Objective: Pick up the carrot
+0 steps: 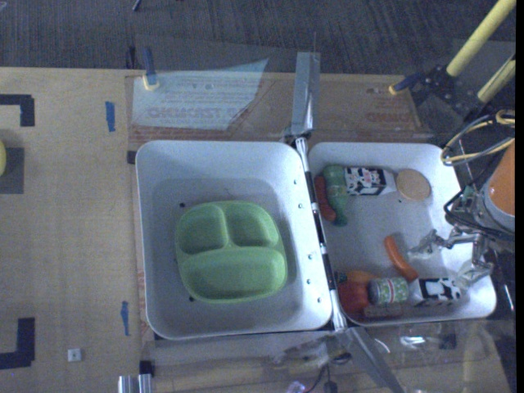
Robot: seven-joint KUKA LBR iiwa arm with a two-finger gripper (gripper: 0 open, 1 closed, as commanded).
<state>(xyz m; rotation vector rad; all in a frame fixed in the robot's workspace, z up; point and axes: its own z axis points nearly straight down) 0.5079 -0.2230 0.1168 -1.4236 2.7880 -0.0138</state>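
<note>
- The wooden bench (65,244) stretches across the view, with blue tape marks and black corner marks on its left part.
- Two shallow white bins sit side by side on it, touching along a metal seam in the middle.
- The left bin (160,178) holds a green divided plate (231,250), lying flat with three compartments, near the bin's centre.
- The right bin (372,155) holds several small things, and my arm (499,195) reaches in over its right rim, the orange band showing at the view's edge.
- My gripper (458,256) hangs low over the right side of the right bin, fingers spread wide apart with nothing between them; one fingertip points toward the bin's middle, the other toward the near right corner.
- A small milk carton with cow patches (366,180) lies on its side by the far wall, with a green vegetable (333,188) and a red piece (323,201) just beside it on the left.
- A round tan disc (413,186) lies just to the right of that carton.
- The carrot (399,256), a short orange piece, lies tilted near the bin's middle, just to the left of my nearer fingertip, not touching it as far as I can tell.
- Along the near wall lie a red rounded item (354,295), a small bottle with a green label (390,290), and a second cow-patched carton (439,289), in a row.
</note>
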